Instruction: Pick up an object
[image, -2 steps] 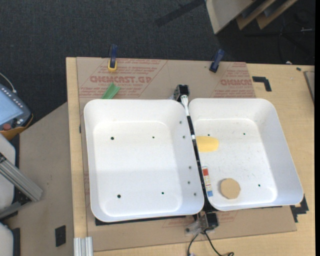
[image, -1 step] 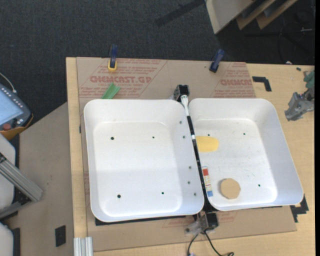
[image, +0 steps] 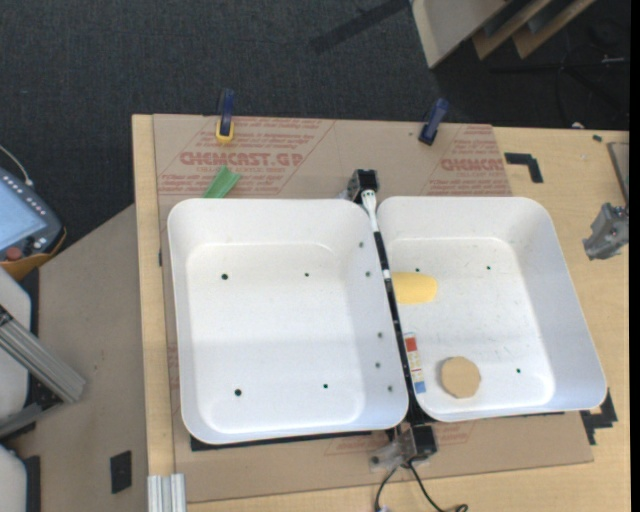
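Observation:
The right bin (image: 560, 330) holds a yellow rounded object (image: 414, 289) near its left wall. A flat tan disc (image: 461, 378) lies near the front of that bin. A small white stick with red and blue marks (image: 413, 362) lies along the wall between the two bins. The gripper (image: 605, 232) shows as a grey metal part at the right edge of the view, outside the right bin's far right rim and well away from all the objects. Nothing is seen in its grasp.
The left bin (image: 185, 330) stands beside the right one on a brown board. A green piece (image: 222, 182) lies on the board behind the left bin. Two blue clamps (image: 226, 115) (image: 434, 120) grip the board's far edge.

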